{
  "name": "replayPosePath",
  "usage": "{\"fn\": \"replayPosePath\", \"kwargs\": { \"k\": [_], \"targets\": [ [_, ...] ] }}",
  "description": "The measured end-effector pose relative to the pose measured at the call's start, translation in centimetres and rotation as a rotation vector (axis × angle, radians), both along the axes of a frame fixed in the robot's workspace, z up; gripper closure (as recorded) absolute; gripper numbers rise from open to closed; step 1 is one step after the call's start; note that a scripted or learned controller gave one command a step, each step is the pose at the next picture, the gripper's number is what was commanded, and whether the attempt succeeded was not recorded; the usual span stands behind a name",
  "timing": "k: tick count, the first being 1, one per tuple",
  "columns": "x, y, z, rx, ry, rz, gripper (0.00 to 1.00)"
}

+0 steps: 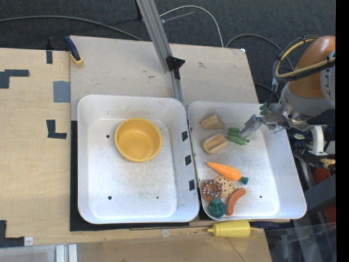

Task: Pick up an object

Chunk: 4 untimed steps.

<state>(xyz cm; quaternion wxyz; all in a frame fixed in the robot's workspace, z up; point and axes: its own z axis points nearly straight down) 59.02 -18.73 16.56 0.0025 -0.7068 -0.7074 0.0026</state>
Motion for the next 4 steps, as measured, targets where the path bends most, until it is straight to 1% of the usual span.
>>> {"fn": "replayPosePath", "kwargs": {
  "k": [1,2,3,4],
  "targets": [
    [-0.2,0.3,-6.5,0.001,0.001,0.001,0.00],
    [-0.2,0.3,-7.8,-0.001,-0.005,0.001,0.00],
    [-0.2,0.4,-6.7,-0.001,-0.004,0.003,1.00],
    [-0.1,0.5,-2.5,-0.001,-0.010,0.001,1.00]
  ]
}}
